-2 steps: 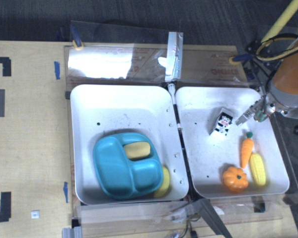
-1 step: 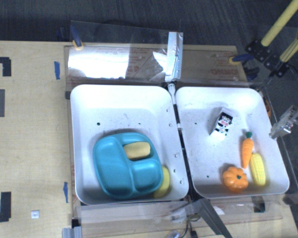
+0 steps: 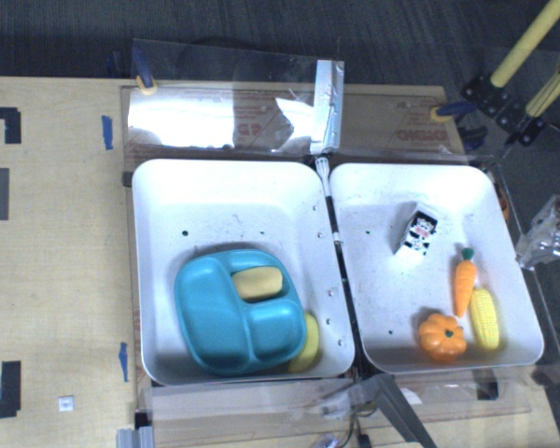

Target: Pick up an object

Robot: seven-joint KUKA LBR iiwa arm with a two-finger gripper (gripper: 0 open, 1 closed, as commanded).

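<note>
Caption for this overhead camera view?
Left bin holds a blue tray with yellow food; right bin holds carrot, corn, pumpkin.

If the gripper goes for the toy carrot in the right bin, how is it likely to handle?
The carrot looks like smooth, rigid plastic, so probably light and a bit slippery. Its tapered, round body may roll or pivot if nudged. The corn lies close beside it, crowding a grasp.

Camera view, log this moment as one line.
left bin: blue tray, yellow piece | right bin: carrot, corn, pumpkin

Pale grey, glossy angular end piece of the arm (image 3: 548, 234), faceted (too blurred for further detail).
</note>
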